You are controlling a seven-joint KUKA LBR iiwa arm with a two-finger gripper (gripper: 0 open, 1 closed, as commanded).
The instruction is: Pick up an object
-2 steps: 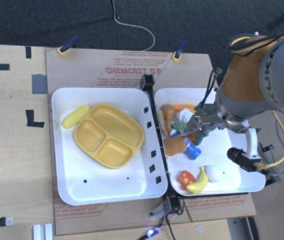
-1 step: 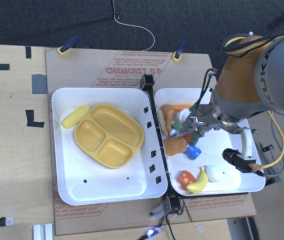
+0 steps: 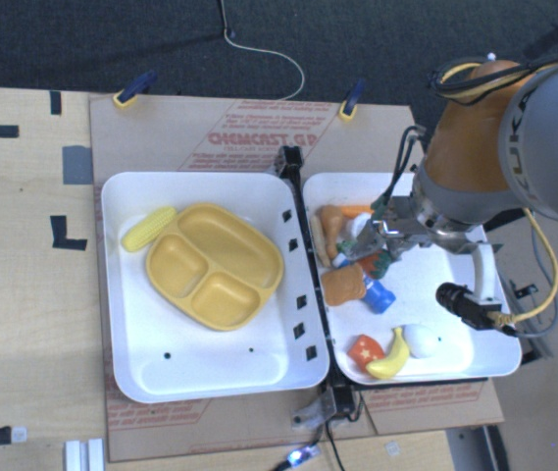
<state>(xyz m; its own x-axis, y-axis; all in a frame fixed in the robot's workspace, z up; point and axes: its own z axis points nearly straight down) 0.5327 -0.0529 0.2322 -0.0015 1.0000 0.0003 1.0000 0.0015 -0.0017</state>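
My gripper (image 3: 377, 248) is low in the right bin (image 3: 455, 361), over a cluster of toy foods at the bin's left side. Under and beside it lie a brown bread-like piece (image 3: 343, 285), a blue block (image 3: 380, 297), a tan piece (image 3: 330, 226) and an orange carrot-like piece (image 3: 355, 210). Small red and blue bits sit right at the gripper's tip, partly hidden by it. Near the bin's front edge rest a red tomato (image 3: 364, 348), a yellow banana (image 3: 389, 358) and a white egg (image 3: 421, 340).
The left bin (image 3: 200, 371) holds a yellow divided plate (image 3: 216, 263) and a yellow corn cob (image 3: 148, 229). A black divider (image 3: 305, 263) separates the bins. The arm's grey and orange body (image 3: 475, 155) overhangs the right bin's back right.
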